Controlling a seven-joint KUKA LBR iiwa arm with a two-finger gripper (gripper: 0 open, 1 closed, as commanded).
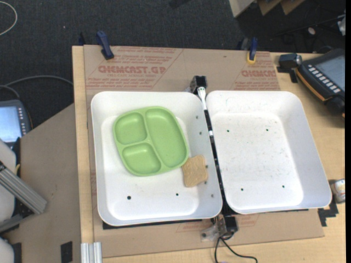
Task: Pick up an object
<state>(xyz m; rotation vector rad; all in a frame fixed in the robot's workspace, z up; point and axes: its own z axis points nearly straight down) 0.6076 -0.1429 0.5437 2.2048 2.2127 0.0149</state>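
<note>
Hand state cannot be told from this frame, so nothing can be said about how far open it is or whether it has hold of anything; the description has to work outward from the things it would go for.

Two candidates for the pick lie in the left bin (104, 147), left of centre in the frame. A green divided plate (151, 141) with three compartments lies flat in the upper middle of that bin. A small tan sponge-like piece (194, 171) lies at the plate's lower right corner, touching or just beside its rim, and close to the bin's right wall. The right bin (307, 141) sits directly beside the left one, their inner walls meeting along a dark seam in the centre of the frame. Both bins rest on a brown cardboard sheet (131, 64) that covers the table, held at the upper edge by a blue clamp (104, 44) and a yellow-and-blue clamp (252, 51).

As a judgement, the pick has not started. The plate is wide, low and smooth, so fingers closing on it may slide off the rim or only tip it. The tan piece looks easier, but being hard against the plate and near the wall, a descending finger could land on the plate edge or the wall and push the piece aside
</note>
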